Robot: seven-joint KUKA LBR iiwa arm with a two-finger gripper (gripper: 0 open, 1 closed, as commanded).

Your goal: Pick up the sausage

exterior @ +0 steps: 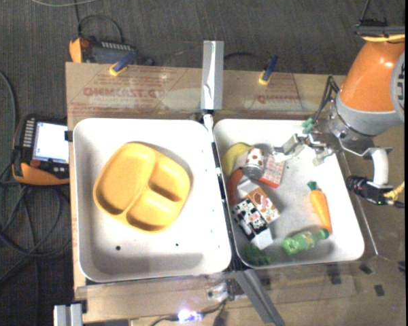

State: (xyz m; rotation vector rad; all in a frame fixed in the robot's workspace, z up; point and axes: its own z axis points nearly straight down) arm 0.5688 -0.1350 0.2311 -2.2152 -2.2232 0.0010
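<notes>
The sausage (pixel 235 182) — reddish-brown, half-buried by cartons — lies in the right bin (pixel 350 246); gripper (pixel 300 143) spread, grasping nothing.

Sausage (pixel 234 182) mostly hidden under small cartons (pixel 258 206); arm (pixel 374 80) cut off at right edge.

This looks like a robotics lab or test cell, not a home. A cardboard-topped bench (pixel 122 90) stands on dark grey carpet (pixel 27 46), with loose cables (pixel 7 202) trailing at nine o'clock. A handheld control pendant (pixel 44 148) lies there too, probably the robot's. Clamps (pixel 266 70) grip the bench edge at twelve o'clock, and two white bins (pixel 88 250) hold toy items.
</notes>
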